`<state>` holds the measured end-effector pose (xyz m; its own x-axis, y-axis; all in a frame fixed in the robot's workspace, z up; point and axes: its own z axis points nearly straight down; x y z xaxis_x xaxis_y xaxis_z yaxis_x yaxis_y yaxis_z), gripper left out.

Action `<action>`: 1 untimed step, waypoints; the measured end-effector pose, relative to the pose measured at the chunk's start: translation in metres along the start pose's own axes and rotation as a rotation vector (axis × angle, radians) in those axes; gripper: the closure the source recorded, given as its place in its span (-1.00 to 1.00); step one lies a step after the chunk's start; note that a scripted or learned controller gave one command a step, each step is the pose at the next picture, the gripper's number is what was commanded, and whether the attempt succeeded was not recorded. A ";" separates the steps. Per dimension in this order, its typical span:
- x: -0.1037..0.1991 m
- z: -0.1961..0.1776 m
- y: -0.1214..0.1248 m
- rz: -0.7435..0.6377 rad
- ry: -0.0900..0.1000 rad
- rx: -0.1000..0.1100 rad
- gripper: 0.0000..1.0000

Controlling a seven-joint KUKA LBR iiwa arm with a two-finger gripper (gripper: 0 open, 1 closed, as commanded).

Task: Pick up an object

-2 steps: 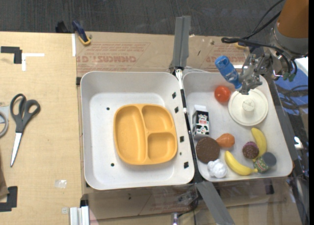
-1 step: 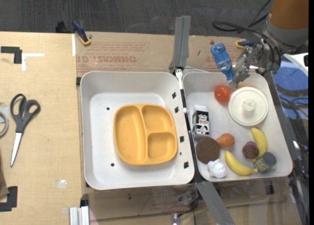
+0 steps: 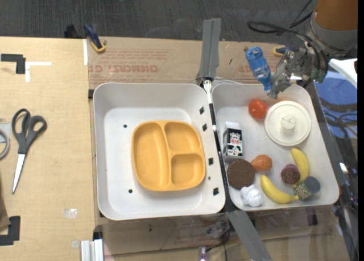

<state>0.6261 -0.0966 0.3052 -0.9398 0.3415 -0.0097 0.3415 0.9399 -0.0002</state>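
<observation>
From above, we see our gripper (image 3: pixel 282 83) poised over the back edge of the right bin (image 3: pixel 327 157); whether its fingers are parted we cannot tell. A blue bottle (image 3: pixel 258 67) juts up just beside it, perhaps held, though that is unclear. Other candidates crowd the bin: red tomato (image 3: pixel 257 108), white lid (image 3: pixel 288 122), two bananas (image 3: pixel 276 190), small carton (image 3: pixel 234 143). The yellow divided tray (image 3: pixel 169 155) sits apart in the left bin (image 3: pixel 108 140).

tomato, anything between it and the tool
Nothing visible does. The tool hangs over the right bin's far edge, with bare bin floor between it and the tomato. The white lid sits just beside the tomato, close enough to crowd a grasp.
</observation>
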 end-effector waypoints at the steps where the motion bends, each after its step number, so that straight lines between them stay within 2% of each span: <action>1: -0.001 -0.009 0.001 -0.003 -0.004 0.001 1.00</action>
<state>0.6274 -0.0962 0.3144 -0.9408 0.3387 -0.0136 0.3388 0.9409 -0.0008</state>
